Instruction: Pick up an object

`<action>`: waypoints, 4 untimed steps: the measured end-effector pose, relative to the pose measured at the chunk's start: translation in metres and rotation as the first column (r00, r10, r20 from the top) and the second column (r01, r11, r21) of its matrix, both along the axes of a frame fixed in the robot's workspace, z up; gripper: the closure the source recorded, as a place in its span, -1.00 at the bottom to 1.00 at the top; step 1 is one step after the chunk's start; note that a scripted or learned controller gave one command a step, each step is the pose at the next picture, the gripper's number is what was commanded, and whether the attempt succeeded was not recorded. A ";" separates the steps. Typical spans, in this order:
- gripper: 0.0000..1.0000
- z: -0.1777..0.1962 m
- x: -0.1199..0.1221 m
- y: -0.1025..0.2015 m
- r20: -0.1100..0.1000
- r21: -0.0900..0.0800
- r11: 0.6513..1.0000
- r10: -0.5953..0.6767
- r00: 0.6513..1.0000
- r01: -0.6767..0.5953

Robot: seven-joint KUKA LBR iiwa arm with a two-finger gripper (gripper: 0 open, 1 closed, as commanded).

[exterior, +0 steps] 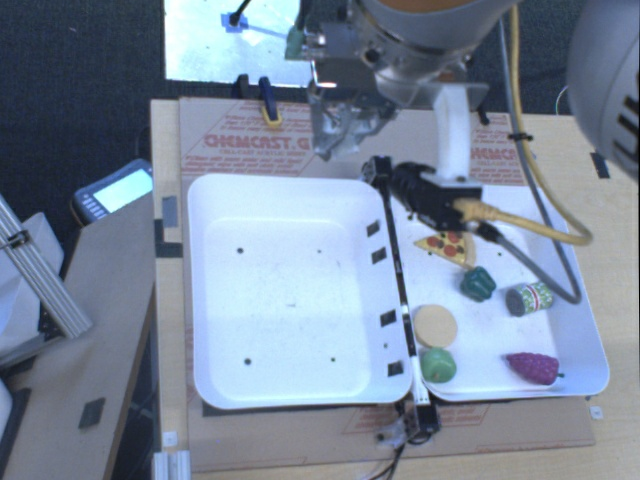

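The right bin (592,360) holds several small objects: a pizza slice (449,248), a dark green pepper (478,284), a small striped can (529,298), a tan round disc (435,325), a green apple (438,365) and a purple bunch of grapes (533,368). My gripper (338,140) hangs from the grey and orange arm, above the cardboard just behind the back rim of the left bin (200,268). It is well away from all the objects. Nothing shows beneath it.
A black fitting (428,196) with a yellow cable (530,230) overhangs the back of the right bin, close to the pizza slice. A blue and yellow clamp (268,101) stands on the cardboard at the back left. A divider with clips (393,268) separates the bins.
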State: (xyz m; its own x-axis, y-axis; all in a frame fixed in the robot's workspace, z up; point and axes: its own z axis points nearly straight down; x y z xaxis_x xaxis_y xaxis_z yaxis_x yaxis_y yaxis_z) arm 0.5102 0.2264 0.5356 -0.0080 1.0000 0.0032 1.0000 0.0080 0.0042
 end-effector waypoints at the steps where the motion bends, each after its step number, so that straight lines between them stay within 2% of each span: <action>1: -1.00 -0.001 0.000 0.000 -0.001 0.000 1.000 0.001 1.000 -0.001; 2: 1.00 0.011 0.000 0.000 0.002 0.001 1.000 0.004 1.000 -0.004; 3: -1.00 0.010 0.000 0.000 0.001 0.001 1.000 0.005 1.000 -0.005; 4: 1.00 0.022 0.000 0.001 0.003 0.002 1.000 0.008 1.000 -0.008</action>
State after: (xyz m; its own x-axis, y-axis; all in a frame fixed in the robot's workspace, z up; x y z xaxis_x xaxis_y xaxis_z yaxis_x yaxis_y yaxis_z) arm 0.5106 0.2271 0.5574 -0.0159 0.9999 0.0054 0.9998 0.0159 0.0070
